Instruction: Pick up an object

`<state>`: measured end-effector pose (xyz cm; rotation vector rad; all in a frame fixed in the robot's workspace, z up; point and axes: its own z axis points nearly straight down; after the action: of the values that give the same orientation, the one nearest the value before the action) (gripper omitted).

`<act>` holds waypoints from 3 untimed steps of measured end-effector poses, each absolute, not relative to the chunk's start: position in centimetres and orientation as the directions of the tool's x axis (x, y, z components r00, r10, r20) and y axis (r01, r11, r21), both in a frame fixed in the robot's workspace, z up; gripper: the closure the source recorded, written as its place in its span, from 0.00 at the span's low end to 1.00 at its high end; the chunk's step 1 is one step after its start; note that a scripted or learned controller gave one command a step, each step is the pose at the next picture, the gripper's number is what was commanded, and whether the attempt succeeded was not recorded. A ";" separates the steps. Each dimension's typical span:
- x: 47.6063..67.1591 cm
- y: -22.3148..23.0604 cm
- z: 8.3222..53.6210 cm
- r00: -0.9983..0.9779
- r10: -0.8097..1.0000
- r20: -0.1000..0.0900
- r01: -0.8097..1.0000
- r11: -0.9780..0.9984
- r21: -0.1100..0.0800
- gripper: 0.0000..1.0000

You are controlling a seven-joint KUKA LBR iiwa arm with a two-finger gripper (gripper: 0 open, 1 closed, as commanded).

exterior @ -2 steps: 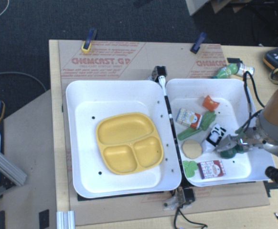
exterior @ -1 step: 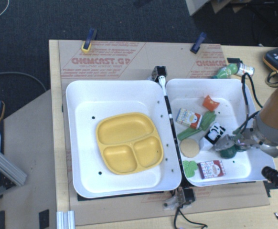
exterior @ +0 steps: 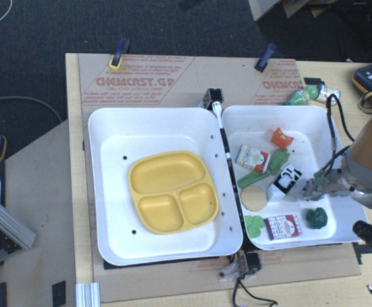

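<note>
The right bin holds several small items. A black-and-white block lies near the middle, with a dark green lump and a red box toward the front. My gripper reaches in from the right, low over the bin floor. It sits just right of the black-and-white block and just above the dark green lump. Nothing can be seen held in it.
Also in the right bin are a small carton, a long green piece, an orange piece, a tan disc and a light green leaf. The left bin holds a yellow divided tray. A green bottle lies behind the right bin.
</note>
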<state>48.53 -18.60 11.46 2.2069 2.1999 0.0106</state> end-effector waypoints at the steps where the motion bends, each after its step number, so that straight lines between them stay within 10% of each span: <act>1: 49.3 -18.3 17.5 -0.002 1.000 -0.003 1.000 0.002 0.006 1.00; 3: 50.1 -13.9 23.2 -0.006 1.000 0.001 1.000 0.006 0.003 1.00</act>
<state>50.09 -13.92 23.19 2.2140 2.2272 0.0039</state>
